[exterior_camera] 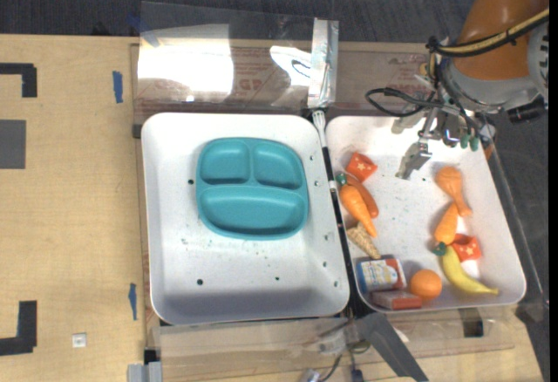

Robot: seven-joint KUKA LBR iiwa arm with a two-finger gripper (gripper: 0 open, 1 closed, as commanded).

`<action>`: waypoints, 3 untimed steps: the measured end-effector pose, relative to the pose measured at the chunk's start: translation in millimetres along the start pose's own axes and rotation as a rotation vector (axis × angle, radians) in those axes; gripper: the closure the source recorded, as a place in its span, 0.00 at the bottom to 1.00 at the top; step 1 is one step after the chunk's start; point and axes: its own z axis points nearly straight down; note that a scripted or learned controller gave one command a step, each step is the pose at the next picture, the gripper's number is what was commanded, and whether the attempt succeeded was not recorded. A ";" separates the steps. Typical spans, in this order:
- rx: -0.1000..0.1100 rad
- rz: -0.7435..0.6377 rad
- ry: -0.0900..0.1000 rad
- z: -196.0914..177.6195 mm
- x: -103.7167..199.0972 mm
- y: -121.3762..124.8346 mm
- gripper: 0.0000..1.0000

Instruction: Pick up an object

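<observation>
My gripper (411, 146) hangs open over the far part of the right bin (506, 223), with nothing between its fingers. Below and around it in that bin lie toy foods. A red pepper (360, 167) and a carrot (357, 200) lie at the left wall, just left of the gripper. A tan drumstick (452, 183) lies to its right, with a small carrot (445, 223) below that. A red piece (466, 247), a banana (466, 276), an orange (425, 283) and a blue-labelled can (381, 272) sit along the near side.
The left bin (174, 267) bears a teal divided plate (253, 187). A clear plastic sheet (235, 66) stands behind the bins. A tan cracker (364, 241) and a red piece (397, 302) lie near the right bin's left front corner. Black cables (392, 97) trail from the wrist.
</observation>
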 end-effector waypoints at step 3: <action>0.003 0.443 0.004 90.9 127.4 -58.9 0.00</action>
